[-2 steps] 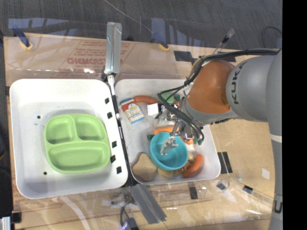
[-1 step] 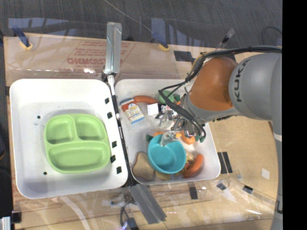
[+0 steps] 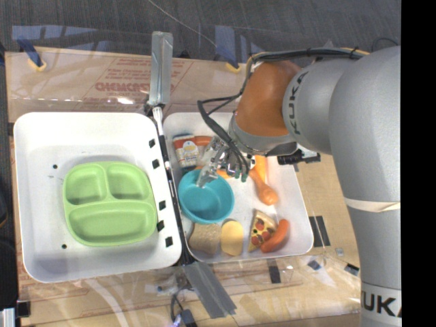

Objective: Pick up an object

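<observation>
The arm point(image 3: 340, 114) reached in over the right-hand bin point(image 3: 300, 203), its orange wrist band directly above the bin's upper half, presumably so the tool could descend among the cluttered items. The left-hand bin point(image 3: 27, 182) held a green divided tray point(image 3: 109, 203), lying flat and well apart from the work.

All further positions are given relative to the blue bowl point(image 3: 206, 199), which sat upright against the right bin's left wall. The gripper point(image 3: 216, 163) was at the bowl's upper rim, one finger seemingly reaching just inside it; whether the tool was spread or closed could not be told, and no object was seen between its fingers. The bowl appeared to be the likeliest candidate for picking.

Right of the bowl lay a carrot point(image 3: 263, 181). Below it were a bread-like piece point(image 3: 204, 237), a yellow piece point(image 3: 232, 237), a pizza slice point(image 3: 260, 229) and a red sausage point(image 3: 278, 236). Above it sat a small packet point(image 3: 189, 148).
</observation>
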`<state>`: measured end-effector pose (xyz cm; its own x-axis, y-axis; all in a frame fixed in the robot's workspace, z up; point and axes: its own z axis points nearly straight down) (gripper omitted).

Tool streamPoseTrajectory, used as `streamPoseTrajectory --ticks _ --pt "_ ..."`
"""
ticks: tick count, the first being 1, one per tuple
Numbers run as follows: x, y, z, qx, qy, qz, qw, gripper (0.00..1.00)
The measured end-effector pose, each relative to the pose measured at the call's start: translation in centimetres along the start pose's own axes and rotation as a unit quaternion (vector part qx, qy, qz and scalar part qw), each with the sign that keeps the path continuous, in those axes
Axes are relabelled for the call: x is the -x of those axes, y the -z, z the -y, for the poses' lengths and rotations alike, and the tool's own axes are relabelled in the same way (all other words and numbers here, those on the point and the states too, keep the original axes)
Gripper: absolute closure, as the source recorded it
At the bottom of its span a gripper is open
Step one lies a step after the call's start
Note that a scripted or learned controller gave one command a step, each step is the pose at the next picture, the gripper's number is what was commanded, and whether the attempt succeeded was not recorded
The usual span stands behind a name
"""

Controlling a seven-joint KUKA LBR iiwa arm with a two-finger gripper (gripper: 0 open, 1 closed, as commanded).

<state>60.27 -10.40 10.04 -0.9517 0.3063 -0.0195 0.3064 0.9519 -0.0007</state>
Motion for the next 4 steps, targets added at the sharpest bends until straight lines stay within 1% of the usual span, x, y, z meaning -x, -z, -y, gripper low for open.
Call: streamPoseTrajectory --ticks 1,2,3,4 --pt "1.1 2.5 -1.2 -0.003 -0.238 -0.006 0.9713 1.00" --pt "1.0 2.3 -1.5 -0.002 -0.237 -0.009 0.9715 0.00" --pt "3.6 -0.9 1.5 -0.005 -0.564 -0.008 0.8258 0.00" --pt "4.7 5.5 -0.2 -0.004 -0.492 -0.008 0.8706 0.00"
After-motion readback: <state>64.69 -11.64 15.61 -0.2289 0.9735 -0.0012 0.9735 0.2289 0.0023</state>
